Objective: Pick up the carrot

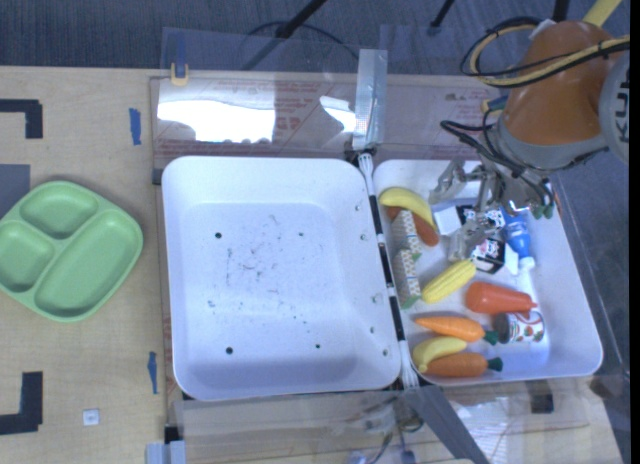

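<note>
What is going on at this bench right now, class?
A grey robot arm with an orange band reaches in from the right, and its pincer hangs over the far part of the right bin. That bin holds toy food: a banana, corn, and carrots such as the one near the front. Nothing can be seen in the pincer, so the carrot is not yet picked up. The left bin sits beside it, and a green divided plate rests on the bench further left.

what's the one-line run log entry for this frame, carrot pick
stage: approach | gripper: over right bin, upper part, nothing seen held | carrots: lying near bin's front, untouched | left bin: no items
</note>
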Motion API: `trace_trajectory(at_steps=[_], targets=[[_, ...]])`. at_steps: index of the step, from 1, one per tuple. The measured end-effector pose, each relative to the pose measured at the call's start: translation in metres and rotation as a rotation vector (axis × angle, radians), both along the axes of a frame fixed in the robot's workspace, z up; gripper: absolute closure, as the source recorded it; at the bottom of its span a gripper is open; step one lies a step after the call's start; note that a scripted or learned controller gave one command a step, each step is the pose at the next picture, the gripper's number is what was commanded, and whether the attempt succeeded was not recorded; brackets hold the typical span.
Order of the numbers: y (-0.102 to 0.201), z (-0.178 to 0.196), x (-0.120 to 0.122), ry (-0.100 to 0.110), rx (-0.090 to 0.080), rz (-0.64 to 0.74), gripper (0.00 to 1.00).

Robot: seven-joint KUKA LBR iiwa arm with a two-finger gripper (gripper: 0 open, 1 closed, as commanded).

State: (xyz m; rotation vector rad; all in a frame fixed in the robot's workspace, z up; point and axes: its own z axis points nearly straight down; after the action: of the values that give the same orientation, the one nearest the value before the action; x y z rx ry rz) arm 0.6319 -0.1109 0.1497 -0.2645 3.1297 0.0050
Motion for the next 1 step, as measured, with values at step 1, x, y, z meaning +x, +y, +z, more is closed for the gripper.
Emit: trace_trajectory(at_steps=[1], targets=[[-0.0008, 0.0083, 0.0019, -0.004, 0.003, -0.005, 1.0]])
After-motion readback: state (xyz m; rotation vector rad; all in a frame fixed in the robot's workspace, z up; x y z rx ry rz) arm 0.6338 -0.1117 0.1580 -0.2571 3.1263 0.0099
